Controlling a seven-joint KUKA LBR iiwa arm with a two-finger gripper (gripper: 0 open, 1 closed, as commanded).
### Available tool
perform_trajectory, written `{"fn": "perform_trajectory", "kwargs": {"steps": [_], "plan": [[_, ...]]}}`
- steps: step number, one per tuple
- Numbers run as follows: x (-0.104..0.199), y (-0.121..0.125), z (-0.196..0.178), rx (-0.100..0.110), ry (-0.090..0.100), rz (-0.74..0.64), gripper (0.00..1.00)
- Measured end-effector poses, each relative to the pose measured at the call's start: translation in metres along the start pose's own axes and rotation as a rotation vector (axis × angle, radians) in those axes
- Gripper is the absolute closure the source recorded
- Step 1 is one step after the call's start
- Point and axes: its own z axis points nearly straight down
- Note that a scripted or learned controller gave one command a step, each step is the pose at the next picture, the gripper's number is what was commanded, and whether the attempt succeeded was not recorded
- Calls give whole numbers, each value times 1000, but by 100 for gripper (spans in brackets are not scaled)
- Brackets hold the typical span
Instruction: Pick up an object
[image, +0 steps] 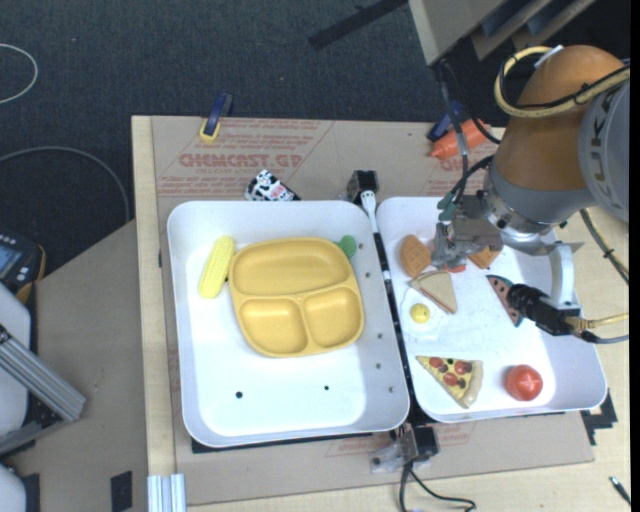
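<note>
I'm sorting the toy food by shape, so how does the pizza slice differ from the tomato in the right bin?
The pizza slice is a flat yellow wedge dotted with red toppings; the tomato is round, plain red and looks smaller. The pizza slice lies nearer the left bin, the tomato nearer the right bin's outer rim. Both lie free along the near edge.

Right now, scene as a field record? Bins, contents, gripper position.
left bin: yellow divided tray, toy corn cob along its left side, small green item at its upper right corner
right bin: toy pizza slice, toy tomato, toy fried egg, toy sandwich wedge, toy bread piece
gripper: low over right bin's upper left, near bread piece
grasp: cannot tell
</note>
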Motion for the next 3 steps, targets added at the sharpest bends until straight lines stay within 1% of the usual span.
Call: {"fn": "perform_trajectory", "kwargs": {"steps": [1,2,3], "plan": [[14,1,3,3,-1,5,100],[22,-5,19,8,0,6,100],[17,7,22,2,-2,7,100]]}}
